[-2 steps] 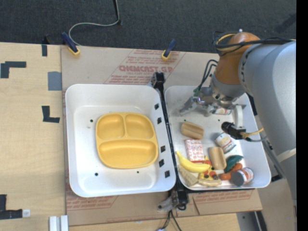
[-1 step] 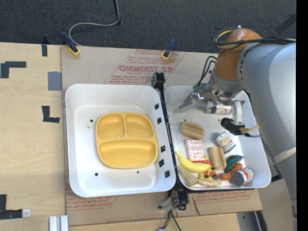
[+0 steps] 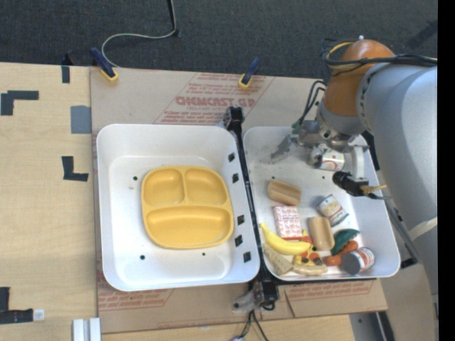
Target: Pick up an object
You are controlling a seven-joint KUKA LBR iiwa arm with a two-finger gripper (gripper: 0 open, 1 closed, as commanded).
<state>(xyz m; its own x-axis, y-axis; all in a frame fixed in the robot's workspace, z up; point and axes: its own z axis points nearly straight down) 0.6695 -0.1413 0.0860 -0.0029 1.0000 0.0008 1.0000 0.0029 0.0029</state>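
Observation:
My gripper [image 3: 321,150] hangs over the far part of the right bin [image 3: 259,144], below the orange band of the arm [image 3: 355,77]. A small whitish object [image 3: 331,163] lies right under it; I cannot tell whether it is held. Loose items lie nearer the front of this bin: a brown bread roll [image 3: 284,192], a small can [image 3: 331,209], a red and white box [image 3: 286,222], a second roll [image 3: 320,233], a banana [image 3: 284,245] and a red-labelled can [image 3: 357,260].
The left bin [image 3: 117,212] holds a yellow divided plate [image 3: 188,207]. A black divider [image 3: 240,183] runs between the bins. Green and orange toy vegetables [image 3: 343,242] crowd the right bin's front corner. Bare floor shows in the right bin's far left corner.

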